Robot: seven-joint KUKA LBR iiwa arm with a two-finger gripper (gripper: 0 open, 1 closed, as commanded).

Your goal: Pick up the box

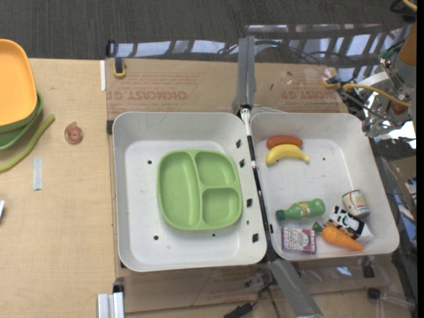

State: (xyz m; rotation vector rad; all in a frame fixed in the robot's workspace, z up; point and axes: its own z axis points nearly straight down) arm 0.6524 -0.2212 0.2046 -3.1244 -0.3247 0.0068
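Camera view: I've got the pink box [299,240] lying flat at the near edge of the right bin [381,177], just beside the carrot [342,238] and below the green bottle [301,210]. Banana [286,154] and sausage [284,141] sit at the bin's far side; green divided plate [199,189] is in the left bin [122,197]. Arm is up at the right bin's far right corner, well apart from the box; pincer [383,121] state I can't tell.
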